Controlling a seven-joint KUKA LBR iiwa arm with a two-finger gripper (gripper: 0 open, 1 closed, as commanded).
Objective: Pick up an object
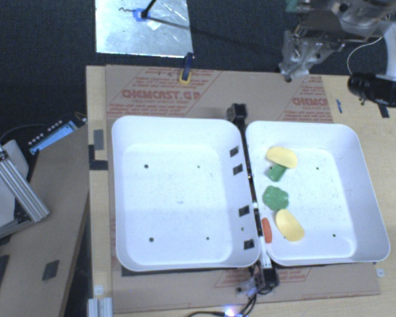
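Five small objects lay clustered in the right bin [356,177], from orange piece [266,230] to yellow piece [281,156], awaiting picking, while the gripper [296,63] hung beyond the tabletop's far edge, its opening impossible to tell.

The arm hangs high at upper right, its tool [292,71] pointing down.

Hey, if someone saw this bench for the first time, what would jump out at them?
Probably the bright pieces clustered in the right bin: two yellow pieces, two green pieces and a small orange piece near its left wall. Next, the gripper hanging high beyond the bins at the upper right, and the shiny metal sheet at the top.
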